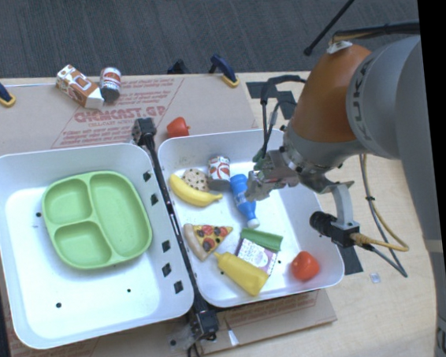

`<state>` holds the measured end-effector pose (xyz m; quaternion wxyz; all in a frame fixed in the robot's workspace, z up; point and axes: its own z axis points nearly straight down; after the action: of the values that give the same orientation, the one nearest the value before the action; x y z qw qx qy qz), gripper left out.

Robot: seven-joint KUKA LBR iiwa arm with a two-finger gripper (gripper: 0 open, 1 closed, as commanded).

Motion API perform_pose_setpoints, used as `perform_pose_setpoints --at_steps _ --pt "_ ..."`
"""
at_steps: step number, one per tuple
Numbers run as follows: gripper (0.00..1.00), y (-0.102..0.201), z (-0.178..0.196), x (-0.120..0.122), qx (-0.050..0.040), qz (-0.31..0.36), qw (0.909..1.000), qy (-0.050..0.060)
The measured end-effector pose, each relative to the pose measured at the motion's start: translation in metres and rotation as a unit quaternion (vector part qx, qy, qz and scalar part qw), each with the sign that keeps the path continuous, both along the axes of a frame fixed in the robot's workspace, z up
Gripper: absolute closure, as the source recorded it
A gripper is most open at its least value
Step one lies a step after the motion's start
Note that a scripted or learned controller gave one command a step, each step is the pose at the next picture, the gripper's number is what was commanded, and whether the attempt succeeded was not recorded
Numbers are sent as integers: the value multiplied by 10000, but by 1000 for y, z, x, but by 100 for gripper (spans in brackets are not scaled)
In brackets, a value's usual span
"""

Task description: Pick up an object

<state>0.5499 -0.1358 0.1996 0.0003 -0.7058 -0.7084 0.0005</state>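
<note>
Blue bottle [243,198] lies in the right bin [317,227], beside a banana [193,190] and a ball [219,167]. The claw [261,179] hangs just beside its cap; whether it grips I cannot tell. Nothing is lifted yet.

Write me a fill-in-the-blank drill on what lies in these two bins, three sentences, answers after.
1. The green divided plate lies in the ____ bin.
2. The banana lies in the right bin, directly above the toy ____ slice.
3. The claw is beside a bottle whose colour is ____.

Answers: left; pizza; blue
</note>
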Motion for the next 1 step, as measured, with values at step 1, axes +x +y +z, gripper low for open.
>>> perform_pose_setpoints --at_steps 1 --pt "100 -23 -98 -25 4 15 10000 1"
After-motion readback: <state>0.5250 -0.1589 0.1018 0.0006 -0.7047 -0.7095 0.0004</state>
